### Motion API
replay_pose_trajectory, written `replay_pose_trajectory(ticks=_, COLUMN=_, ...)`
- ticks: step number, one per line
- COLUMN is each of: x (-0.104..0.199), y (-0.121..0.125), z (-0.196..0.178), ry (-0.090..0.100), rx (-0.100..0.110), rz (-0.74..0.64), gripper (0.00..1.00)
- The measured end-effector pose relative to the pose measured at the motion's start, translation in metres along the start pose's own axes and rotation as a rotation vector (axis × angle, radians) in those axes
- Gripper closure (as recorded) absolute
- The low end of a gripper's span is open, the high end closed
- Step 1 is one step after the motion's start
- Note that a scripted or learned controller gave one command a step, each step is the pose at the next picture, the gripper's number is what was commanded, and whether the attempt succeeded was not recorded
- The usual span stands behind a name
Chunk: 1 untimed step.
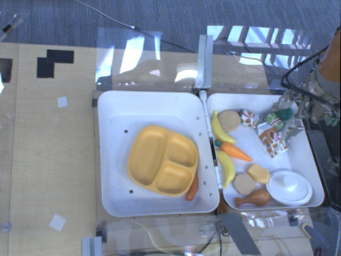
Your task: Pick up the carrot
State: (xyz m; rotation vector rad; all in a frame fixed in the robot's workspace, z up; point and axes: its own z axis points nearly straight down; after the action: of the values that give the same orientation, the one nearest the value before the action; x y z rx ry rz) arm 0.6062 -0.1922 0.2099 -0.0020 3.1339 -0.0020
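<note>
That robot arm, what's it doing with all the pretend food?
It's meant to pick up the carrot, but hasn't got it yet. The carrot lies in the right bin, between two bananas, with nothing touching it. The robot arm reaches in from the right, and its pincer is over the far side of that bin, near some small packets, apart from the carrot. The left bin holds a yellow tray with a sausage beside it.

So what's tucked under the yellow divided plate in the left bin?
A reddish sausage pokes out from under the lower right edge of the yellow plate. Its upper end is covered by the plate, and anything else beneath is hidden.
</note>
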Motion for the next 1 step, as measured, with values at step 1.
replay_pose_trajectory(ticks=1, x=0.0584, y=0.0448, z=0.0667, ry=0.005, rx=-0.003, rz=0.044, gripper=0.00)
